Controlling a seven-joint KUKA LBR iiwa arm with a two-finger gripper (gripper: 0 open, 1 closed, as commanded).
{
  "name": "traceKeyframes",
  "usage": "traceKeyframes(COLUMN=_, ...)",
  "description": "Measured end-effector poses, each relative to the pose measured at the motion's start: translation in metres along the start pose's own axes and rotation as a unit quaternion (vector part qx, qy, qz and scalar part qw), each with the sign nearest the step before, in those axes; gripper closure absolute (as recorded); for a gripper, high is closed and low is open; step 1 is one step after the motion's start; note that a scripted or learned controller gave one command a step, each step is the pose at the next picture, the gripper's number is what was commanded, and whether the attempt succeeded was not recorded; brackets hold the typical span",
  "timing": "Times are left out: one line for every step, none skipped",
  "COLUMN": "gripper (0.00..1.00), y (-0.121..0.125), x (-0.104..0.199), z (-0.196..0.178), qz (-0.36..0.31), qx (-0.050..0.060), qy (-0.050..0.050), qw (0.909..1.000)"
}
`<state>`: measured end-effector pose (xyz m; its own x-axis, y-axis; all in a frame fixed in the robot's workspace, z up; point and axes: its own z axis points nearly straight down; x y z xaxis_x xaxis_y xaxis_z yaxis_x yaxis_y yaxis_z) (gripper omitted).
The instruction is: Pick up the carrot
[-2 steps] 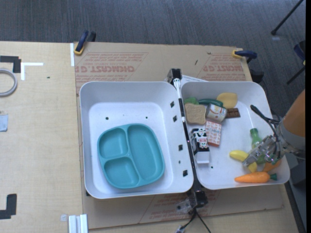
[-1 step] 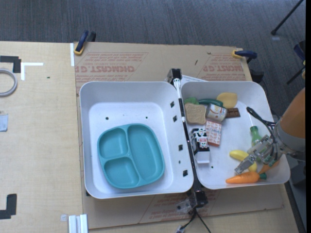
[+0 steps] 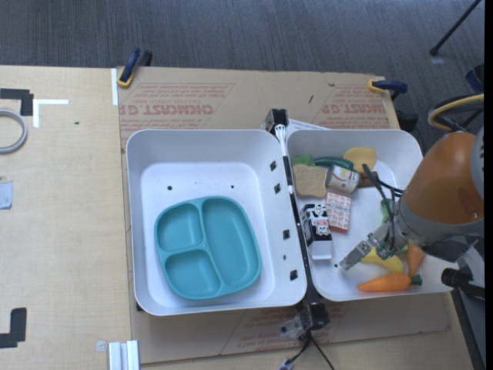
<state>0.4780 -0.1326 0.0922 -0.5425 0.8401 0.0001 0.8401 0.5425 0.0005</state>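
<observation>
The carrot [image 3: 384,284] is orange with a green stub at its right end. It lies flat along the front wall of the right bin [image 3: 400,146], near the bin's front right corner. My gripper [image 3: 359,255] hangs low over the same bin, just above and left of the carrot, pointing down-left. It sits beside a yellow piece [image 3: 387,263] that touches the carrot's upper side. Nothing shows between the gripper and the carrot. The arm's orange band [image 3: 447,179] covers the bin's right side.
A teal divided plate [image 3: 206,247] lies in the left bin [image 3: 142,206]. The right bin also holds a bread slice [image 3: 310,180], a small can [image 3: 343,179], a pink packet [image 3: 338,210], a black-and-white item [image 3: 317,223] and a second orange piece [image 3: 414,257].
</observation>
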Motion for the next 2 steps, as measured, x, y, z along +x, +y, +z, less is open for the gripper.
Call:
traceKeyframes(gripper=1.00, y=0.0009, x=-0.0011, z=-0.0098, qz=0.001, qx=-0.001, qy=-0.001, qw=1.0000)
traceKeyframes(gripper=0.00, y=0.0009, x=-0.0010, z=-0.0098, qz=0.001, qx=-0.001, qy=-0.001, qw=1.0000)
